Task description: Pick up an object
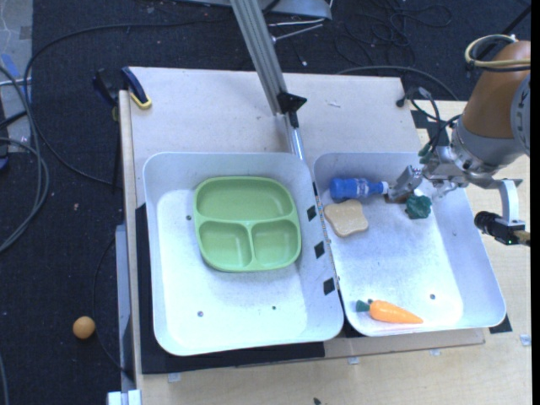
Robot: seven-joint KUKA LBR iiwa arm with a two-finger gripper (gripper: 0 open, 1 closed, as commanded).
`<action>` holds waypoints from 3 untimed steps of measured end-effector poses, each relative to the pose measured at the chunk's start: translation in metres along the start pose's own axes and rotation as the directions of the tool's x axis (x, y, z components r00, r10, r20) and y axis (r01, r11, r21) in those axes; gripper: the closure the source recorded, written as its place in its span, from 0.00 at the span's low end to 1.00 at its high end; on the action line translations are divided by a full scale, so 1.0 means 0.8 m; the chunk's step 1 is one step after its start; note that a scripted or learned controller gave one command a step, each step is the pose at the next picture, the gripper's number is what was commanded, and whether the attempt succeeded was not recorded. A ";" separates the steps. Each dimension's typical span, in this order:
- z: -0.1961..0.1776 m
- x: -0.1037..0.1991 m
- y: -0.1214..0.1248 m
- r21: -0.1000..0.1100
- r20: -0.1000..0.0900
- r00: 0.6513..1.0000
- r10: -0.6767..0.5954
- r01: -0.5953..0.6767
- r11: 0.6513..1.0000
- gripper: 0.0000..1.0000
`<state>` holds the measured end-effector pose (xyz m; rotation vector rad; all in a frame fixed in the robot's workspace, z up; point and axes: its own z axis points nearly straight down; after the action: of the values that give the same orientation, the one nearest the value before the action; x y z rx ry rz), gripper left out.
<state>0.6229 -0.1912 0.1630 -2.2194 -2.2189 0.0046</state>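
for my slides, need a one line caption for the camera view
Claw poised over the right white bin beside a small dark green object, near a blue bottle.

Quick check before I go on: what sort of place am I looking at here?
Most likely a robotics lab bench set up for grasping trials: two white bins side by side holding toy items like a carrot and green divided plate, with loose cables on dark floor around.

The bench [211, 108] carries two white bins, the left bin [169, 310] and the right bin [472, 294], touching side by side. A clamp [135, 87] sits at the bench's far left corner.
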 end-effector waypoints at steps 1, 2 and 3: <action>0.038 -0.003 0.004 -0.030 0.013 1.000 0.001 0.000 1.000 0.00; 0.059 0.000 -0.002 -0.007 0.003 1.000 0.001 -0.001 1.000 0.00; 0.048 0.000 -0.001 -0.008 0.003 1.000 0.000 0.000 1.000 1.00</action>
<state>0.6215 -0.1909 0.1246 -2.2247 -2.2251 -0.0006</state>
